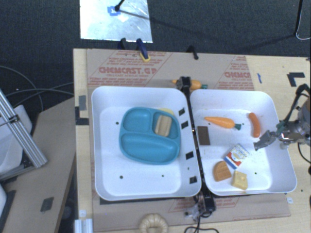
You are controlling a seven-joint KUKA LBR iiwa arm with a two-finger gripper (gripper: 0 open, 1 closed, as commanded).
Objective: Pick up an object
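Note:
The right bin holds several toy foods: an orange carrot, a red-orange sausage, a dark brown bar, a small white carton with red and blue print, a brown toast-shaped piece and a pale yellow square. My gripper reaches in over the bin's right side, its tip low between the sausage and the carton, just right of the carton. Nothing is visibly held in it.
The left bin carries a blue divided plate with a tan bun-like piece in its upper right compartment. A black clip rail joins the two bins. A yellow object lies behind them.

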